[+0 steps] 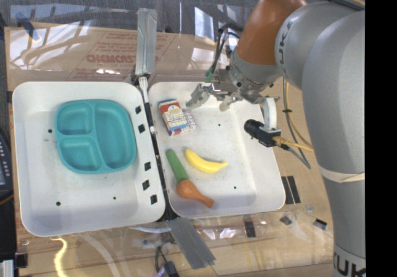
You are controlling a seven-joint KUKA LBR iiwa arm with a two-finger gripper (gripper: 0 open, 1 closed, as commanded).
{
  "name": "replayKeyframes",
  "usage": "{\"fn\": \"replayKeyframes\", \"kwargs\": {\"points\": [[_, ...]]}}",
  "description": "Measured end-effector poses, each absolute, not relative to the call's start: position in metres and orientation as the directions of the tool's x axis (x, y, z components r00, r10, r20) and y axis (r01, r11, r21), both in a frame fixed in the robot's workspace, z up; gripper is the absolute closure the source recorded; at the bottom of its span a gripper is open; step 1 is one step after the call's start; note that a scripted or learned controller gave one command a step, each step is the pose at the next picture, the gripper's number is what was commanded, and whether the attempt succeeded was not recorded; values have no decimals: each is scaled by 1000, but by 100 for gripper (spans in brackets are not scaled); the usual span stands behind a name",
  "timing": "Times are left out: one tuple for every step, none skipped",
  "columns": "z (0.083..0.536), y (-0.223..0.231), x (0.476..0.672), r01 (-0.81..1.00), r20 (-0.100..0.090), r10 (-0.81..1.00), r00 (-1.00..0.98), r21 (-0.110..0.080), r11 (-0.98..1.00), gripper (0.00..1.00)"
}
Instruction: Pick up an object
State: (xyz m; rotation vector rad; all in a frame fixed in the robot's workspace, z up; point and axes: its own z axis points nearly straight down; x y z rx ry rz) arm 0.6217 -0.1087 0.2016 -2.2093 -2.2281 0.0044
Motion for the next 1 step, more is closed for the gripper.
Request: {"fn": "replayKeyframes", "kwargs": {"points": [[112, -105, 615, 996, -1, 996, -86, 18, 86, 0]]}}
